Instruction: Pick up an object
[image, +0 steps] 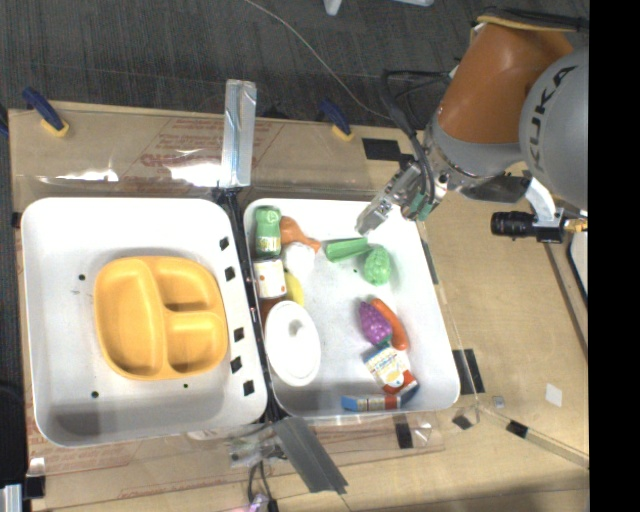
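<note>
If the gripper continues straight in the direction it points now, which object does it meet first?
Probably the long green pepper-shaped toy, lying just below-left of the gripper in the right white bin. The gripper's height above it is unclear.

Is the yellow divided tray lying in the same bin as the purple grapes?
No, the yellow divided tray lies in the left bin, while the purple grapes lie in the right bin.
</note>
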